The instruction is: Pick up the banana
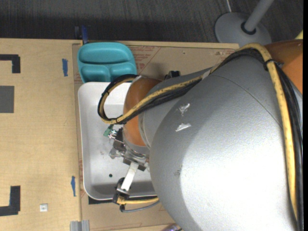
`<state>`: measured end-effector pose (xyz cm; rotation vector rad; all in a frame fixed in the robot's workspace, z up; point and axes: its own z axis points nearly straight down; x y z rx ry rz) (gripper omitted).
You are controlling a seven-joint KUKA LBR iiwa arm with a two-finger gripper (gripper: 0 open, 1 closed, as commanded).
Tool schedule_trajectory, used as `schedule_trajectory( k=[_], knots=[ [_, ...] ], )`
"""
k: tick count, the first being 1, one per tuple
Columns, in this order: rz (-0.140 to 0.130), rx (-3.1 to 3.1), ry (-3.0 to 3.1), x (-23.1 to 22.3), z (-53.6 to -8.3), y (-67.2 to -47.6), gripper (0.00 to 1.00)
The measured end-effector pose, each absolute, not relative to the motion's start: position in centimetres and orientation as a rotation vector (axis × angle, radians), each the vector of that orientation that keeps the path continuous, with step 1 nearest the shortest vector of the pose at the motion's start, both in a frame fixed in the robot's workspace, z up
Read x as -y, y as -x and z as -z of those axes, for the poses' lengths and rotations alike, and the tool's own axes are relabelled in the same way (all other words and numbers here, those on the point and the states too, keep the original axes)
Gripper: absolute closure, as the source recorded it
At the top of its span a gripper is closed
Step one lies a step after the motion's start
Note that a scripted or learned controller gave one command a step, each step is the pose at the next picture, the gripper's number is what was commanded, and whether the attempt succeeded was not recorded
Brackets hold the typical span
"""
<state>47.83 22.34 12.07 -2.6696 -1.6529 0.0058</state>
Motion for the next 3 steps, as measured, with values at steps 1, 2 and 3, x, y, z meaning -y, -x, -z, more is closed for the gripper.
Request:
schedule_trajectory(
  k=[1,2,3],
  knots=[
    [-0.002,1.762,2.595,-10.2,-16.4,-47.9,0.0],
    [-0.002,1.833,2.55,-20.1,-15.2,-47.9,0.0],
    [0.001,2.027,2.4,-22.4,-8.6,-48.0,0.0]
  ],
)
